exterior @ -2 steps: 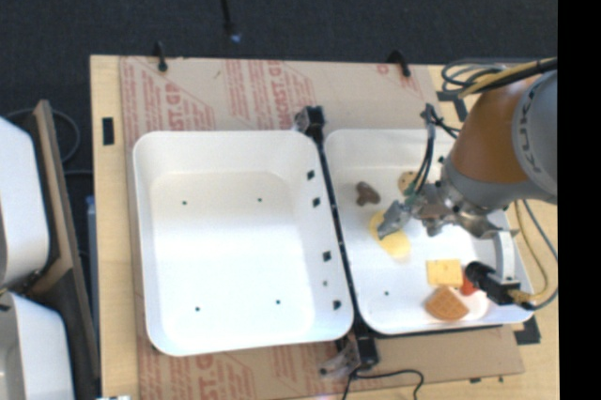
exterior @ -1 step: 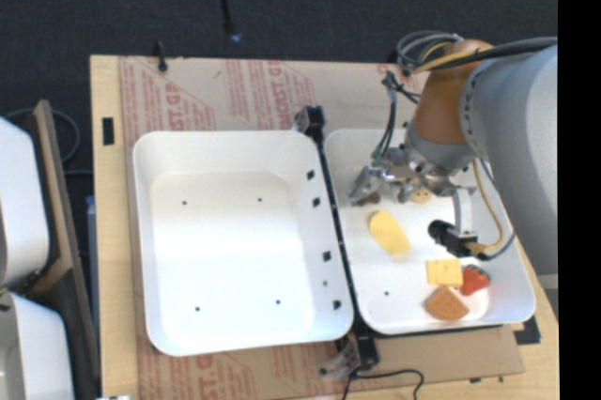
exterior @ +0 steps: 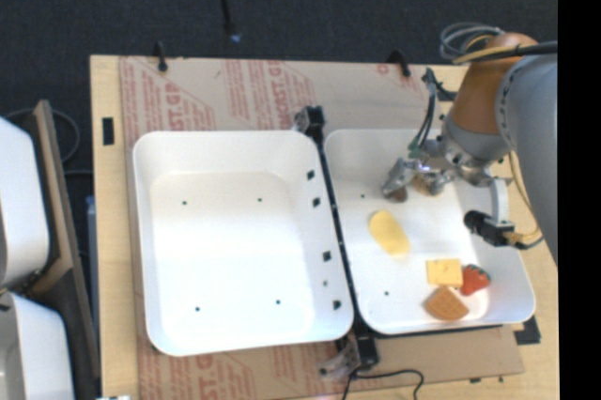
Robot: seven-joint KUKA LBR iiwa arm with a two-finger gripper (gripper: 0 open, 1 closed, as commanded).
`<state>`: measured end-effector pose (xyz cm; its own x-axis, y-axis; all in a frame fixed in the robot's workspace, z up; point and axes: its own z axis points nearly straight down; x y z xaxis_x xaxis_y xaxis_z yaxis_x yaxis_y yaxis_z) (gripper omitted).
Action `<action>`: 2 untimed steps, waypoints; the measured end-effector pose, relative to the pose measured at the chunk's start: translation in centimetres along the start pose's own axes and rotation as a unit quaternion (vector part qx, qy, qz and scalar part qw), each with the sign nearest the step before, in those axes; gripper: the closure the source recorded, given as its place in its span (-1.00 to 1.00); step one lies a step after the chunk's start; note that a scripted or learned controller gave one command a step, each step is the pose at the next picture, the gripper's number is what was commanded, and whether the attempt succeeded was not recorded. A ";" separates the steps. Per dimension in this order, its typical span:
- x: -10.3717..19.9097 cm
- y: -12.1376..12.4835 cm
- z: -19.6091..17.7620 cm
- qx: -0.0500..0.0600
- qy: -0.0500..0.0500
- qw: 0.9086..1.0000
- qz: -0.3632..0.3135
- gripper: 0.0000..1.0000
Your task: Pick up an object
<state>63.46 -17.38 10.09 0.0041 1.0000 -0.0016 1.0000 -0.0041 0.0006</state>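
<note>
The grey arm with its orange wrist band (exterior: 479,98) reaches in from the right, bent downward, its two-finger metal gripper (exterior: 406,182) hanging low.

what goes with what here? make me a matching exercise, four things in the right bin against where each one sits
Things
1. pale yellow oval piece
2. yellow square block
3. red piece
4. orange-brown piece

Places
A. nearest the bin's front rim, just below the square block
B. near the middle of the right bin, apart from the other three
C. touching the square block's right side
D. between the oval piece and the red piece, above the orange-brown one

Pairs: 1-B, 2-D, 3-C, 4-A
</note>
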 end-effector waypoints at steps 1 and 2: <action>-4.7 -2.3 -12.7 -0.006 -0.002 1.000 0.000 -1.00; 1.6 0.7 -5.2 0.002 0.002 1.000 -0.004 -1.00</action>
<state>64.15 -15.78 15.29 -0.0040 1.0000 0.0020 1.0000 0.0040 -0.0043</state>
